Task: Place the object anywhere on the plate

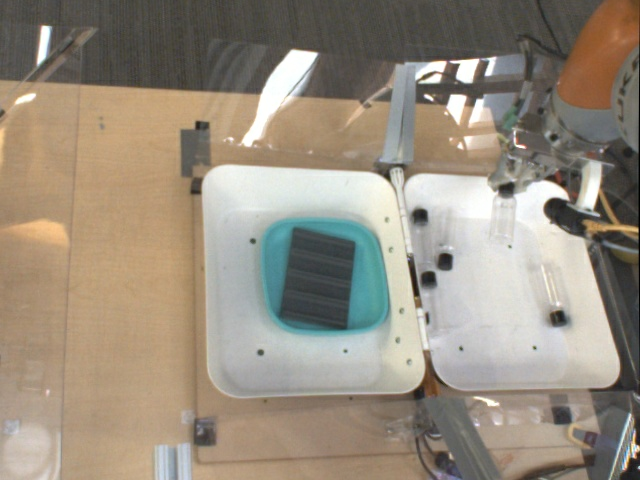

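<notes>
Hanging over the far edge of the right bin (pixel 520 368), the gripper (pixel 508 180) has a clear tube (pixel 501 218) dangling from its fingertips, pinched at the top; well left of the fingers, the teal plate (pixel 372 286) in the left bin (pixel 235 358) carries a dark ribbed block (pixel 318 278); another tube (pixel 552 290) lies below-right of them.

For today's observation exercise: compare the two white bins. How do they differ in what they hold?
The left bin holds a teal plate with a dark ribbed block on it; the right bin holds several clear tubes with black caps. The arm's pincer hangs over the right bin, not the left. Both are shallow, white, round-cornered.
</notes>
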Tool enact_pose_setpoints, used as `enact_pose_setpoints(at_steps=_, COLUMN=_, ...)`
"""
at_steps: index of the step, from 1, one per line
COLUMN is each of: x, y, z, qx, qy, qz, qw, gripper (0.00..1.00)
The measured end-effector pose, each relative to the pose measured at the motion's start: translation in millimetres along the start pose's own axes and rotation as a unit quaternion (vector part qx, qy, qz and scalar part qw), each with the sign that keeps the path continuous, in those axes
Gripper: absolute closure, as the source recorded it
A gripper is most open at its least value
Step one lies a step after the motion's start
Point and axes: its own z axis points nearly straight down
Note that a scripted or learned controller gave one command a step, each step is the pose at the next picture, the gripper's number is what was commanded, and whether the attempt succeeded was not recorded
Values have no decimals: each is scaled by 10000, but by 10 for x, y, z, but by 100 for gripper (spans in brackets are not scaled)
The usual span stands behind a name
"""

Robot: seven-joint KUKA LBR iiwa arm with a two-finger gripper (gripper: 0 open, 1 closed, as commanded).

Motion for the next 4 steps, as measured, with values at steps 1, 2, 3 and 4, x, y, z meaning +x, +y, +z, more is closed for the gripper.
enact_pose_setpoints(at_steps=1, x=608, y=-218, z=816, qx=-62, qy=19, qz=-642, qw=9979, gripper=100)
enact_pose_setpoints(at_steps=2, x=1060, y=-1145, z=116, qx=13, qy=19, qz=-366, qw=9993, gripper=100)
enact_pose_setpoints(at_steps=3, x=1905, y=-1159, z=150, qx=19, qy=21, qz=-889, qw=9960, gripper=100)
enact_pose_setpoints(at_steps=4, x=1899, y=-1156, z=148, qx=19, qy=21, qz=-883, qw=9961, gripper=0)
